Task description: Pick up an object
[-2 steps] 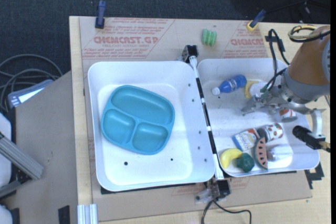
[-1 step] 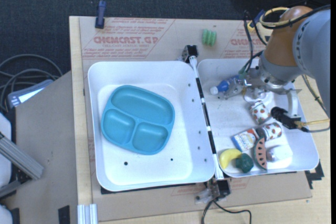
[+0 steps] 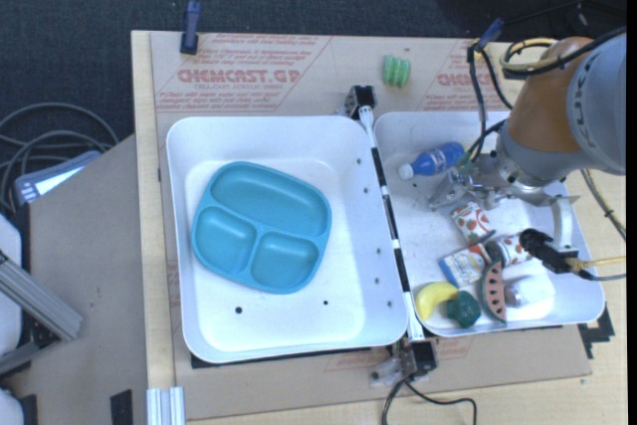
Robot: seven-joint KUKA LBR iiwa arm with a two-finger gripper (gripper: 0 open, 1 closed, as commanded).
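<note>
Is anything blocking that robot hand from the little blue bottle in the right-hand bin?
Nothing visible lies between them. The gripper hangs over the right bin, just right of and below the blue bottle, with bare white floor in the gap. The snack packet and other clutter sit nearer the camera, off that path.

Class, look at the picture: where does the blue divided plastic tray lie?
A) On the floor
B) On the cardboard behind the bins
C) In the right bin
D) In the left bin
D: the blue divided plastic tray lies flat inside the left white bin.
</note>
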